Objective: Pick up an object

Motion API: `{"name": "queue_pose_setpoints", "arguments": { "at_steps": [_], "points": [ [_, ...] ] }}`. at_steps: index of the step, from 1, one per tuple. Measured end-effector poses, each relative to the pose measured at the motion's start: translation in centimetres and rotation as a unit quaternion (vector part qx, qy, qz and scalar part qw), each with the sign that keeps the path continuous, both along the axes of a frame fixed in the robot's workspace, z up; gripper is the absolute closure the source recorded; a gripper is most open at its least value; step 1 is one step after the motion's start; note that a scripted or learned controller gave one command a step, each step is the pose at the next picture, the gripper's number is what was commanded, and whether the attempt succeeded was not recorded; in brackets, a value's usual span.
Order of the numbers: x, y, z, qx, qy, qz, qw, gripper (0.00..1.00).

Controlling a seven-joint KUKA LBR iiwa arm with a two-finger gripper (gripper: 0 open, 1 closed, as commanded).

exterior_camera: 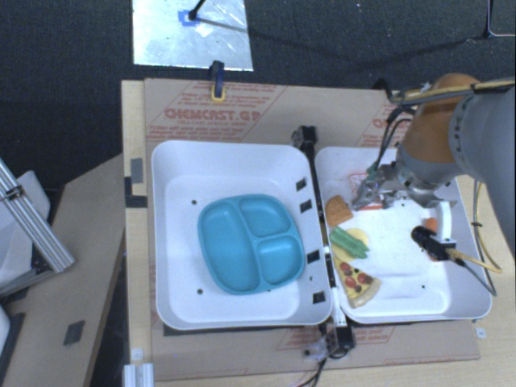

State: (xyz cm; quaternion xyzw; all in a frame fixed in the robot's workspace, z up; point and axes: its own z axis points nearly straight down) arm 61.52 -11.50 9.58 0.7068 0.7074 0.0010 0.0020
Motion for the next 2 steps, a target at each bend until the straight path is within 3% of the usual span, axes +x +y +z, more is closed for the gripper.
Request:
{"name": "queue_pose_setpoints", "arguments": {
  "at_steps": [2],
  "points": [
    [0.0,-1.0,11.1,-0.0002,-0.001,0.000,1.0000,1.00]
  ]
}}
